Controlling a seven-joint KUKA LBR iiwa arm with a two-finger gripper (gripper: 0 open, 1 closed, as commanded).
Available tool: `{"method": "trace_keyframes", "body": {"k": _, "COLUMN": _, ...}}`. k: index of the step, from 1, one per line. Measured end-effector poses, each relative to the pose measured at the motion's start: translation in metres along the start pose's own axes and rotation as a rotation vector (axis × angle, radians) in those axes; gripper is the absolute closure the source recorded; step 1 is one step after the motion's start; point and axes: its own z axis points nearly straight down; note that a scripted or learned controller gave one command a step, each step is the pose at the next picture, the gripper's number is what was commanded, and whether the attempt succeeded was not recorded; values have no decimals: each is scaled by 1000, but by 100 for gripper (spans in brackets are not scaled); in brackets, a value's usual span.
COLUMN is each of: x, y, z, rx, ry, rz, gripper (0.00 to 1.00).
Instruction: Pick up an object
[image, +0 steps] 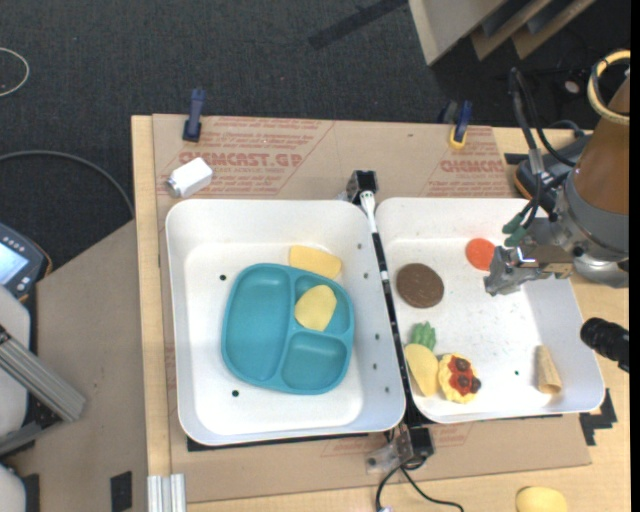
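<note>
The gripper (510, 268) hovers over the right bin (560, 400) near its far edge, just beside an orange-red round piece (479, 252). Whether the fingers are open or closed cannot be told. A brown disc (420, 285) lies by the bin's left wall.

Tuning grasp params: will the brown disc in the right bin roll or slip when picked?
The brown disc lies flat on the right bin, so rolling seems unlikely. It looks thin and low, so fingers may slide over it. Probably light.

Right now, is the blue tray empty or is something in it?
Not empty: a yellow piece lies in one compartment of the blue tray.
</note>
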Motion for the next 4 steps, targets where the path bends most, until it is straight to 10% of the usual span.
{"method": "trace_keyframes", "body": {"k": 4, "x": 16, "y": -2, "z": 1, "rx": -4, "ry": 0, "rz": -1, "gripper": 100}}
